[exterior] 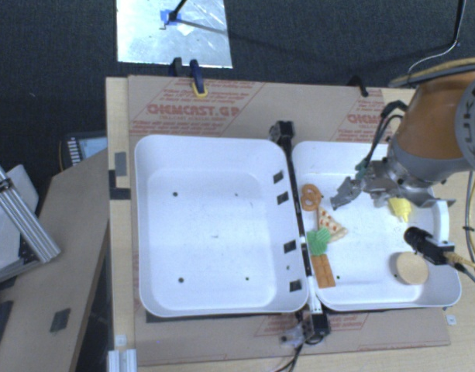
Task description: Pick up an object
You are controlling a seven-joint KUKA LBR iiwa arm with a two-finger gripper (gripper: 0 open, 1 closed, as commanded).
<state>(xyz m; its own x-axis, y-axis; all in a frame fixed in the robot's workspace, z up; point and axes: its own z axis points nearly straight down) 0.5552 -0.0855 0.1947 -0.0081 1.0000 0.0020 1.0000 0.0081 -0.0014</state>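
Note:
The right bin (376,297) holds several small items. A brown pretzel (310,197) lies near its left wall, with a pizza-slice toy (331,226) just below it. Further down come a green leafy piece (319,241) and an orange-brown flat bar (323,270). A round tan disc (411,268) rests near the bin's front right corner. A yellow piece (398,207) shows partly under the wrist. My gripper (344,194) hangs over the middle of the right bin, just right of the pretzel and above the pizza slice. I see nothing held in it.
The left bin (144,208) stands beside the right one, with a black divider strip (293,208) between them. Both sit on a cardboard sheet (222,103). The grey arm with its orange band (431,126) comes in from the right, over the right bin's far right part.

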